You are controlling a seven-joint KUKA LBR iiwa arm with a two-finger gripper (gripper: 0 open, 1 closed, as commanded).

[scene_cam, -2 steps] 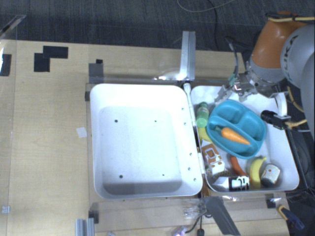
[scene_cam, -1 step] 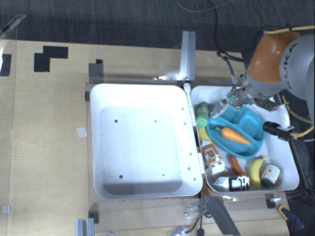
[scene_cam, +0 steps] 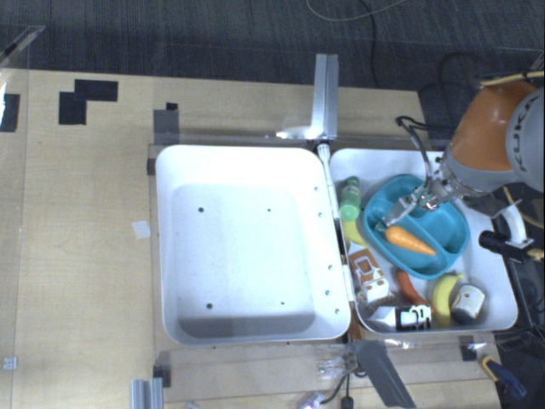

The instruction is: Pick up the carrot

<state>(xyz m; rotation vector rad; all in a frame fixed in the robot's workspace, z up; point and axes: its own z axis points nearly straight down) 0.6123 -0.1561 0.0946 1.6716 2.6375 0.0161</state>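
The tapered orange carrot [scene_cam: 411, 241] lies inside a shallow blue plastic bowl [scene_cam: 447, 228] in the right white bin [scene_cam: 502, 309], its thick end pointing toward the metal two-finger gripper [scene_cam: 407, 211]. The gripper hangs just above and beside that end, over the bowl's upper left part, and whether its fingers are spread or closed cannot be told.

A robotics lab: taped bench [scene_cam: 77, 254], white bins [scene_cam: 238, 313], loose cable [scene_cam: 358, 7].
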